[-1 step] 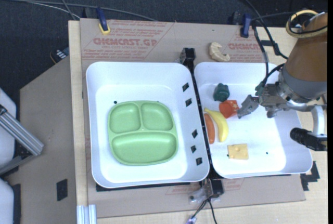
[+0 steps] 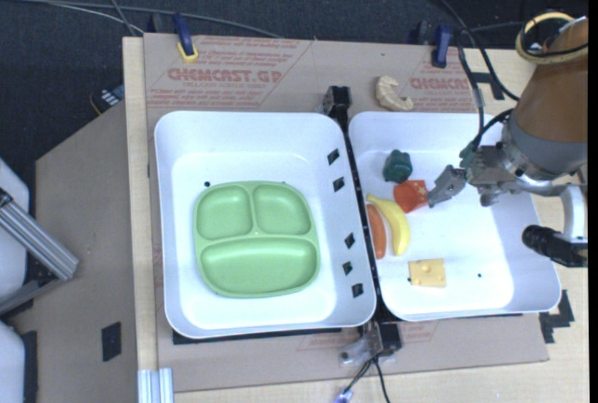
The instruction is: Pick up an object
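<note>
The wooden-topped counter [image 2: 280,64] carries two shallow white plastic bins side by side: the left bin [image 2: 173,205] holds a pale green divided plastic tray [image 2: 255,237], and the right bin [image 2: 495,280] holds the small toys. The grey arm with its orange band [image 2: 551,102] reaches over the right bin's far side, its hand [image 2: 445,188] pointing leftward toward the bin's dividing wall. The nearest thing is the small red block-like toy [image 2: 411,196], touching or just beside the fingertip on its right; whether the hand is wide or closed cannot be told. Just below lies a yellow toy banana [image 2: 396,225], long axis running down the bin, beside an orange sausage-shaped toy [image 2: 377,229]; a dark green toy [image 2: 398,165] sits above, a yellow cheese-like slab [image 2: 428,274] nearer the front.
</note>
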{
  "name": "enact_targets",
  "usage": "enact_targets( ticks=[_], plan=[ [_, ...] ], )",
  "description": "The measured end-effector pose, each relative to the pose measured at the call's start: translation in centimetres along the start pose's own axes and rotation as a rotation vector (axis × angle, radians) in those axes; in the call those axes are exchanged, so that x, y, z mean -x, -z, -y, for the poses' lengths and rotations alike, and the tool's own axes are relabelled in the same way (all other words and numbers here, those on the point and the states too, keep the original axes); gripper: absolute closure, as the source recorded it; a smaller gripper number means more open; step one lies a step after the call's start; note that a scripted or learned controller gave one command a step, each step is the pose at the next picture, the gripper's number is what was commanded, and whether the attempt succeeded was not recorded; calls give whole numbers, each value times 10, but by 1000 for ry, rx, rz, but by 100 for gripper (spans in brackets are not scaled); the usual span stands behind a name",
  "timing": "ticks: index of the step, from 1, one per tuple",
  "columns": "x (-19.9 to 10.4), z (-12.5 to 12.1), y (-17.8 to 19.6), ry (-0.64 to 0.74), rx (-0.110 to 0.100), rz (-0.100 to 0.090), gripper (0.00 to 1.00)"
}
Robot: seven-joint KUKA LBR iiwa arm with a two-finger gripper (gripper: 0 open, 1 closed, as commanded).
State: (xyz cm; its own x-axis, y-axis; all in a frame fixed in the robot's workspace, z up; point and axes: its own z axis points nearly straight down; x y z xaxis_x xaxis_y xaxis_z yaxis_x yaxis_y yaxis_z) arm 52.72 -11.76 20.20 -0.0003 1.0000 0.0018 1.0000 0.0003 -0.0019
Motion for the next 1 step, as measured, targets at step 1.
enact_targets(
  ticks=[1],
  plan=[
    [4,3,-62,-2,-6,-1,0]
  ],
)
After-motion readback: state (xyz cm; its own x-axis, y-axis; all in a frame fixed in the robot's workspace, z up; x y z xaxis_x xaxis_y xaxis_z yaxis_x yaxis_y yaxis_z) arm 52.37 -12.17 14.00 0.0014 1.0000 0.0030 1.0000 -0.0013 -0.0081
